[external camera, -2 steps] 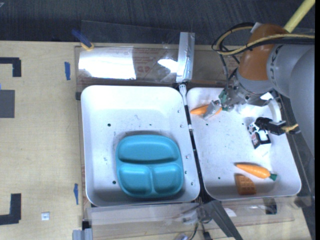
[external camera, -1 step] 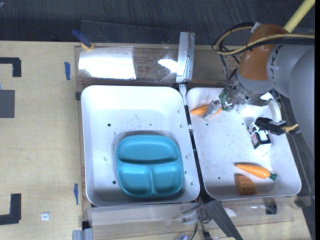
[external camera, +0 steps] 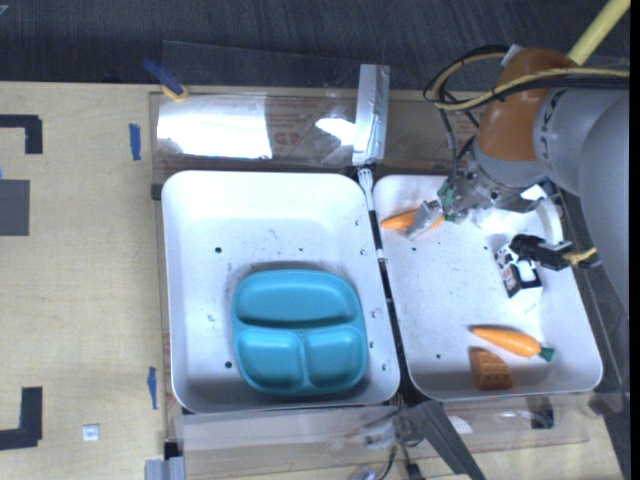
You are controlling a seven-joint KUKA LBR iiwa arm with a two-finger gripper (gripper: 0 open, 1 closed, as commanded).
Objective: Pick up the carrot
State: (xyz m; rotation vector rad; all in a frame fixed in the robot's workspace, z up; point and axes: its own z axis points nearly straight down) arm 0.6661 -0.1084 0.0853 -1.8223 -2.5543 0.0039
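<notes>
Right, my gripper [external camera: 438,211] is low in the right bin [external camera: 450,298], up at its eleven o'clock corner, hard against a small orange piece [external camera: 405,221] that tapers away toward nine o'clock. The tool and the piece touch, but from this slant I cannot tell whether my gripper is wide, narrow or clamped on it, so I'm claiming no hold. The obvious carrot [external camera: 508,341], green stub pointing to three o'clock, lies flat at the bin's five o'clock, well apart from my tool. It's open from above, though a brown block [external camera: 490,370] sits just beside it at seven o'clock. That crowds one side, so I'd say a grip across its middle is the safer bet. The teal divided plate [external camera: 298,330] in the left bin [external camera: 260,208] plays no part.
</notes>
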